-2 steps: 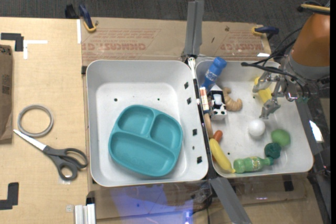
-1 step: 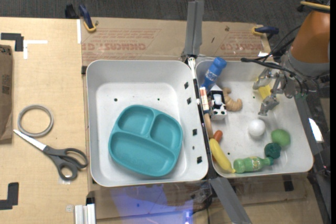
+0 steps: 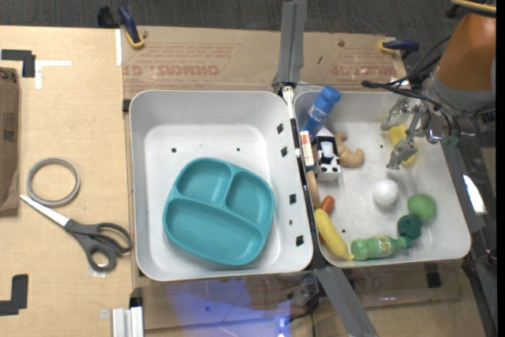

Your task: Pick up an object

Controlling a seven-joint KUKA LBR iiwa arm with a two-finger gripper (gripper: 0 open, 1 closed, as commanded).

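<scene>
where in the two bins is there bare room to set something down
Left bin: a wide bare strip runs along the back wall, above the teal tray. Right bin: a bare patch lies mid-floor between the croissant, the white ball and the claw. Crowded along the divider, around the blue bottle and banana, and the front with the green bottle.

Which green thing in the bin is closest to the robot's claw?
The round light green ball. It lies nearer the gripper than the dark green lump below it or the green bottle lying on its side along the bin's bottom edge.
</scene>
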